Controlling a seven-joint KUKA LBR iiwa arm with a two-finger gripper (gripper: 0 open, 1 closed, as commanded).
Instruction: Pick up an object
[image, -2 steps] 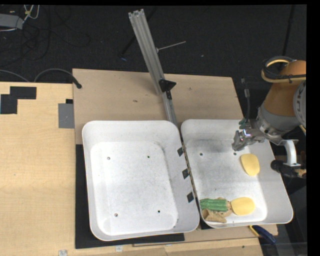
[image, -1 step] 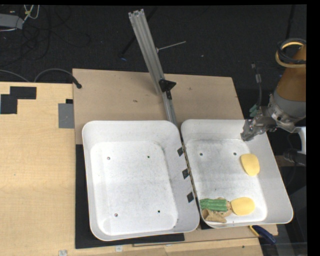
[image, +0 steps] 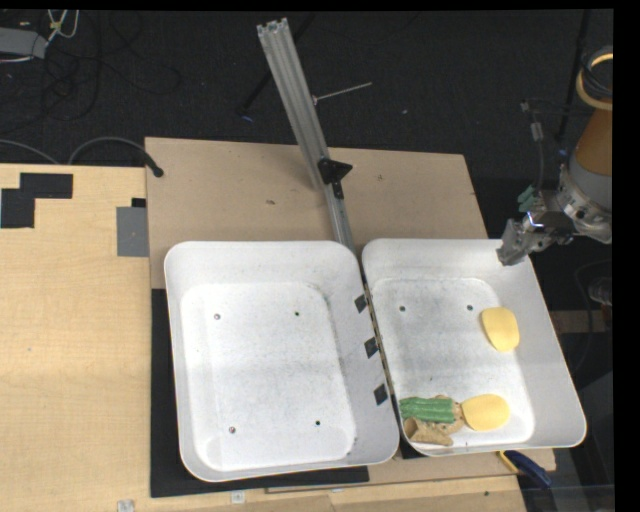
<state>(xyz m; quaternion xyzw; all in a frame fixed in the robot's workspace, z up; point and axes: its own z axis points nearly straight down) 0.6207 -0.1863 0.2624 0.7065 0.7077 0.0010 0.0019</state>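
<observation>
**Right bin: four items along the near and right side; end effector at the far right corner**

Item 1. Yellow rounded piece, at the near edge of the right bin, lying flat, touching or just beside item 2.

Item 2. Green ridged object, just left of item 1, lying lengthwise along the near wall.

Item 3. Tan lumpy object, tucked under the near side of item 2, against the bin's rim.

Item 4. Second yellow piece, oval, alone near the right wall, well apart from items 1 to 3.

Left bin: white, shallow, joined to the right bin by dark clips along the shared edge.

End effector: above the far right corner of the right bin, well apart from every item. Nothing seen between its fingers; whether they are open or closed cannot be told.

Desk: brown board beneath both bins, with a slanted metal rail crossing it.
</observation>
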